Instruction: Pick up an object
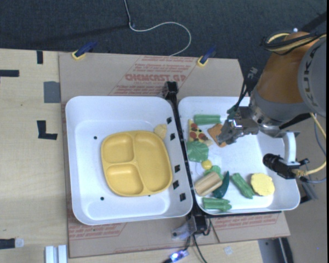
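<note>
**Gripper low over an orange piece in the right bin**

From the left: the left bin (pixel 77 147) carries a yellow divided plate (pixel 136 163). The right bin (pixel 279 201) holds toy food, among it a green pod (pixel 206 119) and a yellow piece (pixel 262 184). The gripper (pixel 230 133) sits at an orange-brown piece (pixel 215 131) (its long axis seems to run upper-left to lower-right). How the tool stands I cannot tell. The step looks like the reach; next comes closing squarely, then lifting.

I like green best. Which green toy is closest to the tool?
The long green piece at the right bin's top edge, just left of the tool; the other greens lie lower.
</note>
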Available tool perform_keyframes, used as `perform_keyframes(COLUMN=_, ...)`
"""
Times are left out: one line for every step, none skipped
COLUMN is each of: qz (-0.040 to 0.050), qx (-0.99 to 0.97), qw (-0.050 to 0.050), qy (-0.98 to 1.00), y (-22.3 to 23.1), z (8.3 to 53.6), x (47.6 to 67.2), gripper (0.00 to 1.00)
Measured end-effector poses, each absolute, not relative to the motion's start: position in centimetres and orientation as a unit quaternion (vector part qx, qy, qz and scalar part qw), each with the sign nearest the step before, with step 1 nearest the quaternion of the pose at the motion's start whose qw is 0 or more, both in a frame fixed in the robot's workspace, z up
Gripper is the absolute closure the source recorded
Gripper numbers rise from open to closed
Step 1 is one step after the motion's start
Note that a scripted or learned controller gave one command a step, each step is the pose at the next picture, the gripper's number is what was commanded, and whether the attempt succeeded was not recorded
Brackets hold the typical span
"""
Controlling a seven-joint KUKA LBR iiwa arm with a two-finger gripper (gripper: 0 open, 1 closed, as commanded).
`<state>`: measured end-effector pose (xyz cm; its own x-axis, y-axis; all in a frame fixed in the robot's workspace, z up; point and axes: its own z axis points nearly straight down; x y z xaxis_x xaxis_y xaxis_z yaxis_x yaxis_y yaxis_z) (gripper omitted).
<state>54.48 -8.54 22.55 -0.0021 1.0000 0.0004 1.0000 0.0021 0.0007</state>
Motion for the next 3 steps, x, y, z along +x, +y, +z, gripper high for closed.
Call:
perform_keyframes(qz=0.0004, qx=0.706, qw=0.0, qy=0.708, y=-7.9, z=22.3, x=60.0, gripper=1.0)
perform_keyframes(qz=0.0006, qx=0.705, qw=0.0, qy=0.709, y=-5.5, z=23.2, x=62.7, gripper=1.0)
perform_keyframes(qz=-0.0007, qx=0.706, qw=0.0, qy=0.708, y=-5.8, z=23.4, x=63.0, gripper=1.0)
